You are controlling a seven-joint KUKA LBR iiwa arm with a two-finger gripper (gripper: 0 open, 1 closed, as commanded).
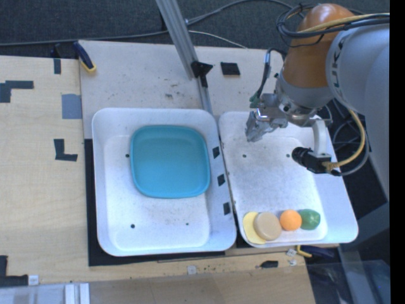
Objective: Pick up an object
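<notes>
The orange ball [290, 220] lies at the near edge of the right bin [278, 176], in a row with a tan round piece [267, 225], a yellow disc [250, 228] and a green ball [310, 218]. The end effector [256, 130] hangs over that bin's far-left corner, well apart from the row, which lies toward the camera and slightly right of it. Whether it is apart or together cannot be told.

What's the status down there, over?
Metal claw above right white bin's far end. Small round orange ball untouched at near edge. Path clear.
</notes>
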